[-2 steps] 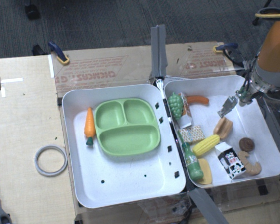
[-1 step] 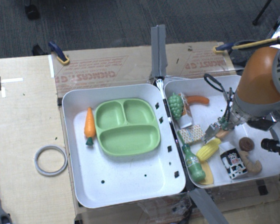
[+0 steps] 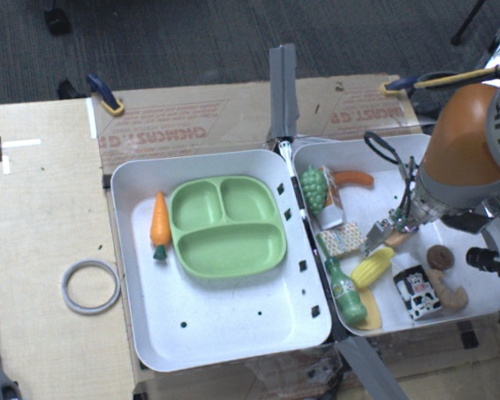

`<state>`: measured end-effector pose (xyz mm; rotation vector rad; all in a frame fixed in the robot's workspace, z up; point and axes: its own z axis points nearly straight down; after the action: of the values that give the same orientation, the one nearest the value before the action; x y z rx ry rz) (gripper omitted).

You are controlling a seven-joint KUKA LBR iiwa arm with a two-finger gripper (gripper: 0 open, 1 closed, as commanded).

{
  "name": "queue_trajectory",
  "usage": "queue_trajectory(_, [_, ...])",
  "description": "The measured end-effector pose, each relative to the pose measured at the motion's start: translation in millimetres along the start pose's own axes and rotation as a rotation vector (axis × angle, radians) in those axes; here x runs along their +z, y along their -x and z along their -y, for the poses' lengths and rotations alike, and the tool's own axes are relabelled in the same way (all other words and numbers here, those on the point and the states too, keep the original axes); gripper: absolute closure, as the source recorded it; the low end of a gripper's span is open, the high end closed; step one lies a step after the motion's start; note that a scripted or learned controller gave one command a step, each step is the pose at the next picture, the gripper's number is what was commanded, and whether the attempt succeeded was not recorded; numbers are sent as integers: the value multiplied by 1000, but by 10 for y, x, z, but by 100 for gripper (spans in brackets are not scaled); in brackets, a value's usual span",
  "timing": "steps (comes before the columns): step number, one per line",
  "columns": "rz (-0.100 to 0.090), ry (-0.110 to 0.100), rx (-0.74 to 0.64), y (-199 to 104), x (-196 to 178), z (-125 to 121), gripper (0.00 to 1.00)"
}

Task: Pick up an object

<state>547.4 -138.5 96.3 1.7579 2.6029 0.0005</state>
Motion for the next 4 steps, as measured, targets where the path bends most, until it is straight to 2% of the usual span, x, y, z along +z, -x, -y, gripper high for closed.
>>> queue_trajectory(1, [5,6,125,-155,14,1,0])
queue_trajectory(2, [12,18,118,-322,-5,454,0])
queue_trajectory(3, [5,6,198,-230,17,-30,0])
queue_trajectory(4, [7,6,201,-213,-78,-25,100])
